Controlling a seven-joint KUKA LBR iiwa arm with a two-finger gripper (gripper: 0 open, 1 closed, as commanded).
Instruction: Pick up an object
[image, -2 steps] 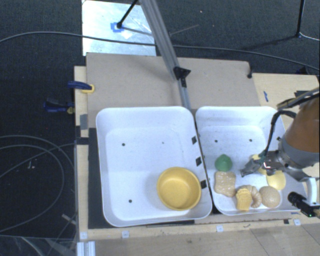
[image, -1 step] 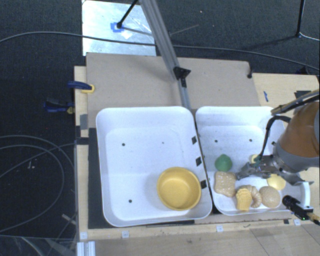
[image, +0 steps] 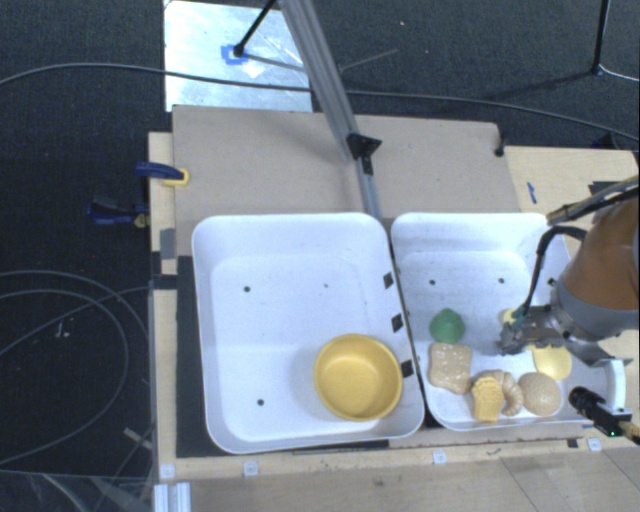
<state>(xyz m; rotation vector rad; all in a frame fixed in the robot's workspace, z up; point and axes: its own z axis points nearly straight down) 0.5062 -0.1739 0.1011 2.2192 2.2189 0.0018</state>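
Two white bins are sitting side by side on a brown bench (image: 270, 160). The left bin (image: 260, 270) is holding a yellow bowl (image: 358, 376). The bowl is sitting upright near the bin's front right corner, close to the wall between the two bins.

The right bin (image: 460, 250) is holding a bunch of small things, all near its front edge. A green ball (image: 447, 324) is lying a little behind the others. Just in front of it, a pale tan block (image: 450, 367) is resting. Next to that block, a yellow piece that looks like corn (image: 487, 397) is lying. A small tan lump (image: 512, 392) is touching it, and a round cream ball (image: 540, 393) is sitting beside that lump. A flat pale yellow thing (image: 551, 361) is lying just behind the cream ball, and the arm is partly hiding it.

The grey and orange arm (image: 600, 280) is reaching in from the right, over the right bin. Its pincer (image: 518, 332) is hanging low near the right side of the bin, just beside the pale yellow thing and near the green ball. The pincer is dark and small here, so I cannot tell how it is set or if it is grasping anything.

A grey pole (image: 335, 100) is slanting across the bench behind the bins. A blue and yellow clamp (image: 160, 174) is sitting at the bench's left edge.
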